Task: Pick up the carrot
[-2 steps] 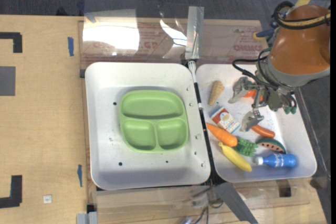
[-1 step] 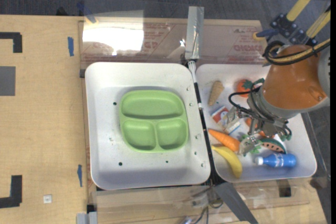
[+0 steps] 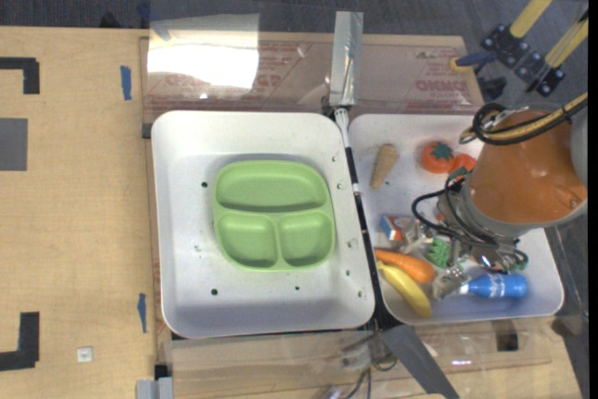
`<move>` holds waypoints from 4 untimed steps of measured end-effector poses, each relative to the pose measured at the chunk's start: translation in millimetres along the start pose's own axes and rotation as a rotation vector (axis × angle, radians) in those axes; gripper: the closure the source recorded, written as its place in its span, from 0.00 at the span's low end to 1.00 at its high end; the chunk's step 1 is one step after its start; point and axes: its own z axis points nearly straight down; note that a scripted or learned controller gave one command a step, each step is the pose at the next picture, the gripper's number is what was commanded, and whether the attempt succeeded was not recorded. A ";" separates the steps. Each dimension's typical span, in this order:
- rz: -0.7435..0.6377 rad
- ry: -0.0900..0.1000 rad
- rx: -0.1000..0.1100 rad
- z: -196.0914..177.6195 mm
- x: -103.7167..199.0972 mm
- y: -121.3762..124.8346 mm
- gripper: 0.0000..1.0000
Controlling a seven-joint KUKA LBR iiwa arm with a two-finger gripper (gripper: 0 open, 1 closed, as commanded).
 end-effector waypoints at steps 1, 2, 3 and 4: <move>-0.323 -0.002 0.002 -0.2 -0.9 1.0 0.00; -0.276 0.000 -0.003 0.0 8.4 -0.9 0.00; -0.655 -0.003 -0.004 0.5 5.9 -11.8 0.00; -0.695 0.001 -0.001 -0.6 11.0 5.4 0.00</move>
